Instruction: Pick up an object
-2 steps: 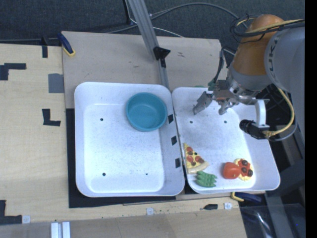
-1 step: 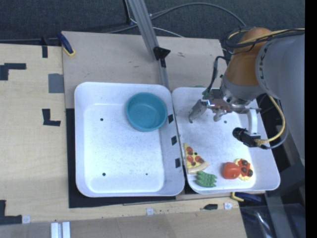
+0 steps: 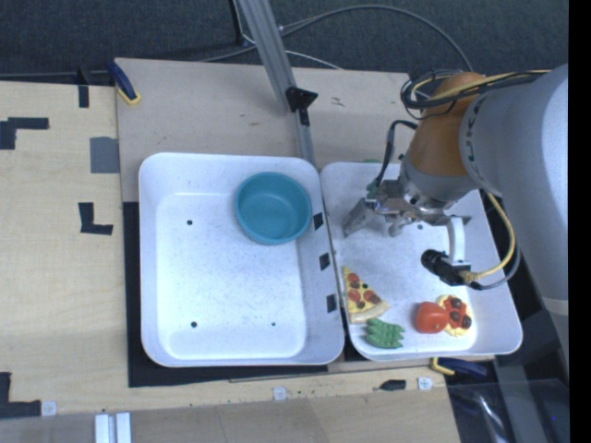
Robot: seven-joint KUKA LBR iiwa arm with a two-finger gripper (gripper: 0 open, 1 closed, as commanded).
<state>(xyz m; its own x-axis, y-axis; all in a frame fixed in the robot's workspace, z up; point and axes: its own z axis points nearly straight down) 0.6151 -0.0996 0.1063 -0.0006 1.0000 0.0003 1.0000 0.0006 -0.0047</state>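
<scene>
I've got the gripper (image 3: 374,221) over the right bin (image 3: 489,340), fingers look spread, holding nothing; toys sit at 5 o'clock, so probably mid-approach.

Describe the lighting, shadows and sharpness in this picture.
Camera view: even, soft light, no harsh glare on the white bins; faint shadow beside the blue bowl; slightly soft overall, small toys blurry in detail; arm large and near, gripper dim beneath it.
</scene>
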